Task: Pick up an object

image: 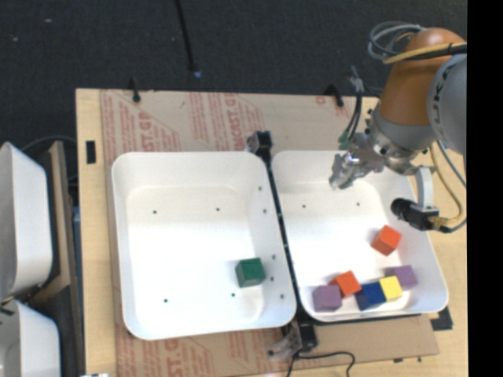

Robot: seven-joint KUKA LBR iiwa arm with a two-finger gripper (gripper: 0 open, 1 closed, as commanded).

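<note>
Well below the tool [344, 173], an orange block [385, 240] lies apart.

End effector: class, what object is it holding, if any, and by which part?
Nothing shows in the end effector; every block, like the nearest orange block, lies in a bin.

From my seat I see a dark speckled floor [236, 30] across the top, from about ten to two o'clock. A thin dark cable [182, 26] runs down it near twelve. A pale wooden bench [196, 116] with red printing on its board fills the middle. At nine o'clock, just beside the bench, stands white furniture [23, 210] with a brown wooden edge [59, 210]; I cannot tell what it is. At six o'clock black wires [314, 360] trail off the bench edge. Light is even, without hard shadows.
</note>
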